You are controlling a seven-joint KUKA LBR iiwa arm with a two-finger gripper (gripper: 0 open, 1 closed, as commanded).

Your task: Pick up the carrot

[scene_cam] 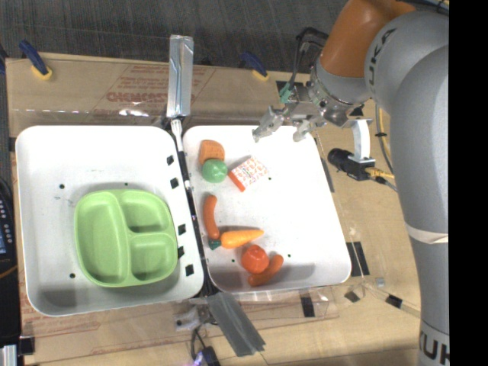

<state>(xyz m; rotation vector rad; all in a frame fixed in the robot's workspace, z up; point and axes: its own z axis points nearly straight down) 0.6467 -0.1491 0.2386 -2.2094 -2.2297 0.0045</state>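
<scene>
The carrot [239,238] lies on its side in the front part of the right bin [305,204], orange with a green stub pointing left. My gripper [280,131] hangs over the bin's back edge, well behind the carrot and a little to its right. Its fingers [262,133] are spread apart and open, with nothing between them.
Around the carrot lie a red sausage [210,216], a tomato [255,258] and a second sausage [271,268]. Farther back sit a green ball [214,171], an orange bun-like piece [211,151] and a red-and-white box [249,173]. A green divided plate [126,237] fills the left bin [46,166].
</scene>
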